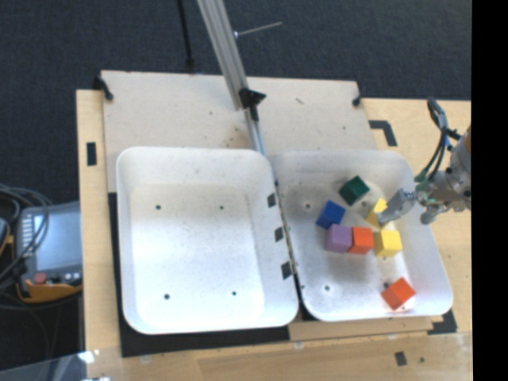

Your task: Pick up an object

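Reaching in from three o'clock, the pincer [394, 210] hangs low over the right bin [313, 296], its tip beside a small yellow block [376, 209]; whether it is wide or narrow I cannot tell. That placement suggests an approach to the cluster, not a secured grasp. The blocks look like matte foam or wood cubes with crisp edges: a green cube [354, 189] at twelve o'clock of the group, a blue cube [330, 214] at nine, a purple cube [339, 238] touching an orange cube [362, 240], a yellow cube [387, 243] just beside it, and another orange cube [398, 293] apart at five o'clock. The left bin [198, 240] is smooth, speckled white plastic on the pale wooden surface [317, 111].
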